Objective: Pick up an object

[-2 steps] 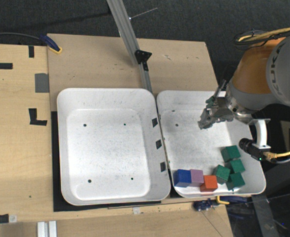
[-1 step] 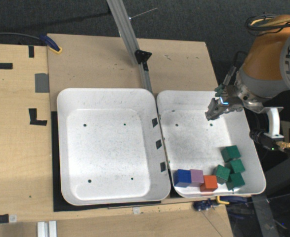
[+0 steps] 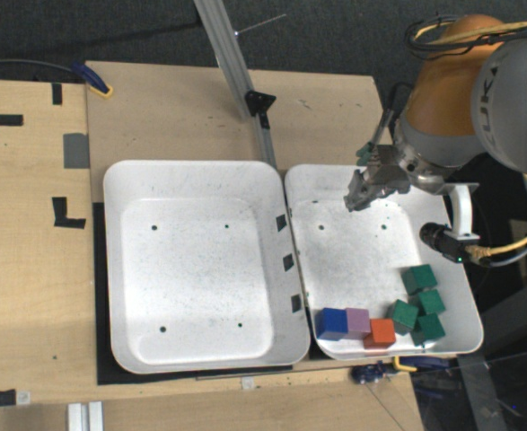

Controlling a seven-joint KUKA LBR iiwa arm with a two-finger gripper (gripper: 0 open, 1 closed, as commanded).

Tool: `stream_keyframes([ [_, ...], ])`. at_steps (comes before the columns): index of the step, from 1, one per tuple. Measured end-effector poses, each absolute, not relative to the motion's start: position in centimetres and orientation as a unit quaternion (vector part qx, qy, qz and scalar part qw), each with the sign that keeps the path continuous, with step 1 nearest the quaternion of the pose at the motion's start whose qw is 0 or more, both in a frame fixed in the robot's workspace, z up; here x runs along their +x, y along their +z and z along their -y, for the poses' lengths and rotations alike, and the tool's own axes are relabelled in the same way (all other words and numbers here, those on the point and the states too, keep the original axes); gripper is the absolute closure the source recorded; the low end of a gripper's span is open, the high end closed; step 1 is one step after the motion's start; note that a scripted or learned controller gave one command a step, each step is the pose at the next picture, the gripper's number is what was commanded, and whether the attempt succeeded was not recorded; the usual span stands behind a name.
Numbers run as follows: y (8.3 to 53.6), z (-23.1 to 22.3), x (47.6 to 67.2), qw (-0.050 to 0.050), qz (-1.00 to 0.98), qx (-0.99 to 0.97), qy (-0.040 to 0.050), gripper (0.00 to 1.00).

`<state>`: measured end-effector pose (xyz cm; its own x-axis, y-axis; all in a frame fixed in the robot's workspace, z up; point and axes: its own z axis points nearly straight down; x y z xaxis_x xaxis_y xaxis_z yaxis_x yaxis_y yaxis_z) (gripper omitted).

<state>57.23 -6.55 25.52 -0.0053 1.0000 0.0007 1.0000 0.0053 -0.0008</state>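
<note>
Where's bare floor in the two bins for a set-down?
The left bin has bare floor throughout. The right bin is bare between its left wall and the gripper. Crowded along its near edge and near-right corner: blue block, orange block, green blocks.

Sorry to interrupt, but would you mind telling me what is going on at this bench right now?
A KUKA arm is trying to pick up an object from the two white bins. Its gripper hangs over the far part of the right bin, well away from the blocks. Those sit clustered along that bin's near edge: a blue block, a purple block, an orange block and several green blocks. Nothing shows between the jaws, so no pick has happened yet. The left bin sits beside it.
</note>
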Motion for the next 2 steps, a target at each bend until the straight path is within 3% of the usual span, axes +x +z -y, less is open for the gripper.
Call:
stream_keyframes([
  [2,24.3,-5.4,59.0,0.001,0.71,-0.704,-0.0003,1.0],
])
